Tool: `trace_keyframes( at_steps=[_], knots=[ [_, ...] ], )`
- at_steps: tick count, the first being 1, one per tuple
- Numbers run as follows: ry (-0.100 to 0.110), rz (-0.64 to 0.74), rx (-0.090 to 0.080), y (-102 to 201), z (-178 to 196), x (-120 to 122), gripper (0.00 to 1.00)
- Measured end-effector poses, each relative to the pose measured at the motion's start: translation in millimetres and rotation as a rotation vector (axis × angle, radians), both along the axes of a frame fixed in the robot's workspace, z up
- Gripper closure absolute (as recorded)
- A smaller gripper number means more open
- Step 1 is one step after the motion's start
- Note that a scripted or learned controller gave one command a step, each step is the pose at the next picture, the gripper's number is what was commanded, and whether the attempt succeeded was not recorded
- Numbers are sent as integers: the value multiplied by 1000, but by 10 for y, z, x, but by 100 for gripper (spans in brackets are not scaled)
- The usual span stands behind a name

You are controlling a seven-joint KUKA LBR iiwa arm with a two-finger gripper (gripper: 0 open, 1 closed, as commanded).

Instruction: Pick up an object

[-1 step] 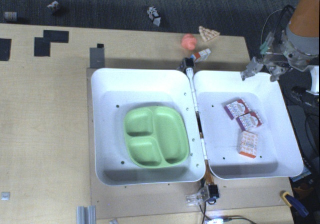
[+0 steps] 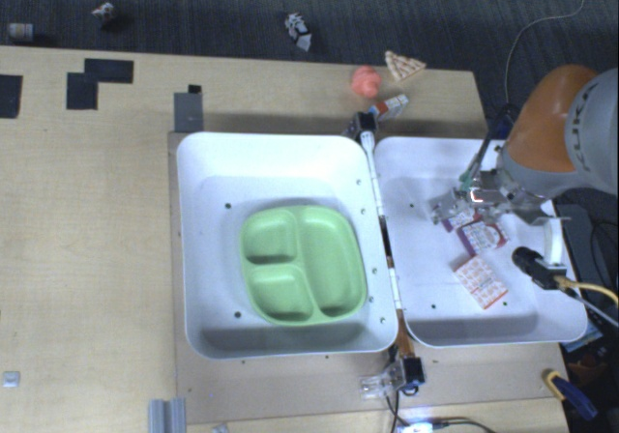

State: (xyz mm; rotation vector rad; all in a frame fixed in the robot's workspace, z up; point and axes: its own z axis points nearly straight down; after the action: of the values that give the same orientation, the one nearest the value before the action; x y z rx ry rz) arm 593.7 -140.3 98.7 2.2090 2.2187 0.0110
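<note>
Just below and to the right of the two-finger gripper (image 2: 458, 213), as the camera sees it, lies a small dark purple wrapped packet (image 2: 481, 236), seemingly touching the gripper or a hair off it. A flat red-and-white patterned packet (image 2: 482, 283) lies further toward the near wall, its long axis running diagonally from upper left to lower right. Both rest on the floor of the shallow white right-hand bin (image 2: 423, 278), so the purple packet looks the likelier target. Whether the gripper is clenched, released or grasping anything cannot be told from this slant. The bin floor is smooth and mostly bare around them. The left-hand white bin (image 2: 206, 228) holds a pale green three-compartment plastic tray (image 2: 302, 262), well apart.
</note>
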Motion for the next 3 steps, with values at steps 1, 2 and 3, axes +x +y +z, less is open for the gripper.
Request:
trace_keyframes(
  at_steps=[1,2,3],
  knots=[
    [-7,0,-4,-10,118,17,100],
    [-6,0,-3,-10,117,15,0],
    [-7,-3,-6,107,-87,-1020,0]
  ],
)
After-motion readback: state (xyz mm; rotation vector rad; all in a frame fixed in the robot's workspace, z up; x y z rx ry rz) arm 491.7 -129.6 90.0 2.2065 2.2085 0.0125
